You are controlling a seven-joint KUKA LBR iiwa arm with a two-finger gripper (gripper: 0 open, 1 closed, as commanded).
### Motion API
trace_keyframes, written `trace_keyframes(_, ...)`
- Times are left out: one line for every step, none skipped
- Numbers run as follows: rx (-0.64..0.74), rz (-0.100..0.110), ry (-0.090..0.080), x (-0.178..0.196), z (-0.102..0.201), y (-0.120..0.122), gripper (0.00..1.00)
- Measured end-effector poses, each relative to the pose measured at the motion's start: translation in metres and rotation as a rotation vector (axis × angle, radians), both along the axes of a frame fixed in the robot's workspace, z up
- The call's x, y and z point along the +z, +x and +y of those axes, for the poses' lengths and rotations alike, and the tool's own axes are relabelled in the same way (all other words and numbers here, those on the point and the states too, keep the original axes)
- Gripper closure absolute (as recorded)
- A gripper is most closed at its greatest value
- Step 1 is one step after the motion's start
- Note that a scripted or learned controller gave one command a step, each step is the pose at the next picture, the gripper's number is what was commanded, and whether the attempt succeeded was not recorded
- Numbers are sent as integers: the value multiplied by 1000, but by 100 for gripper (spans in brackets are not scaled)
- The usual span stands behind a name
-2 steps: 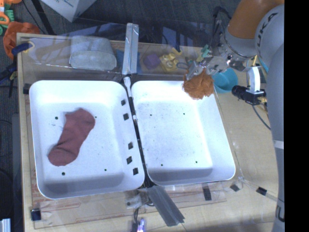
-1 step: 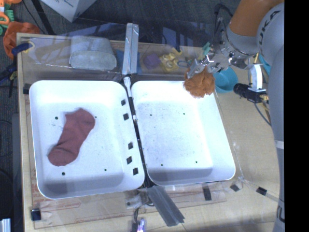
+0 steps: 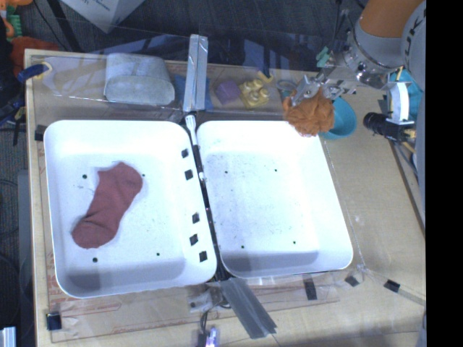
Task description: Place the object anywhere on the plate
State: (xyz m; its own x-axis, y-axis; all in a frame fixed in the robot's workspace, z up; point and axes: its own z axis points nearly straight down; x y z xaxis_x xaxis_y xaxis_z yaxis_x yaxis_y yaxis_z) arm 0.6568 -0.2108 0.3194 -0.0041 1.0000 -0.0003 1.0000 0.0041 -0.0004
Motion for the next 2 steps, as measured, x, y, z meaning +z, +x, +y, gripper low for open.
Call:
trace_keyframes(-85,5,1,-60,62,-24,100)
trace_keyframes(-54,5,0,-98,80,-72,100)
